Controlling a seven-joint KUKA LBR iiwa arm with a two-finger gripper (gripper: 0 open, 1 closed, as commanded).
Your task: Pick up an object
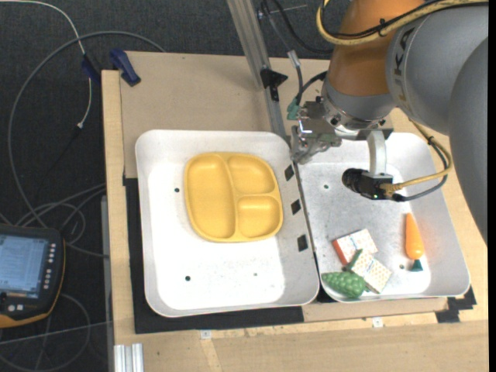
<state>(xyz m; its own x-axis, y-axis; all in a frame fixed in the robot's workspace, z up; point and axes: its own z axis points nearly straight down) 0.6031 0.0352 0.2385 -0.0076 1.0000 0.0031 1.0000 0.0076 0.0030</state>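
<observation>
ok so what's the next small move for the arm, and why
Probably carry the gripper toward the near side of the right shallow white bin, above the orange toy carrot. The gripper hangs at that bin's far left corner; the carrot lies alone, likely the easiest grasp.

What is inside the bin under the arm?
The right bin holds an orange carrot, a red-ended box, a patterned box and a green toy near its front. The arm covers its far corner, hiding anything there.
</observation>
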